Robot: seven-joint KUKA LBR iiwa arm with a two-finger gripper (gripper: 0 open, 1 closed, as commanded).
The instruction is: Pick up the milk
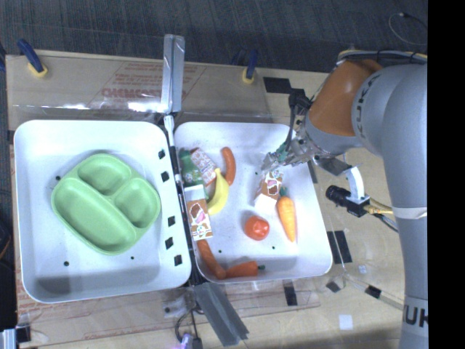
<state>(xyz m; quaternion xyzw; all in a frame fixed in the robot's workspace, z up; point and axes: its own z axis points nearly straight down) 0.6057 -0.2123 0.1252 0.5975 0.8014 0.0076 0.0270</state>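
Left bin [29, 195]: green divided plate [105, 202]. Right bin [316, 249]: carton [199, 217] at left wall, banana [217, 193], tomato [256, 227], then the milk [271, 187], tilted, just beside a carrot [287, 218]. The gripper [280, 158] sits at the milk's top; whether it grips cannot be told.

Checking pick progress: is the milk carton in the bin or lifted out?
In the bin. The milk carton lies on the right bin floor beside the carrot, gripper just above it.
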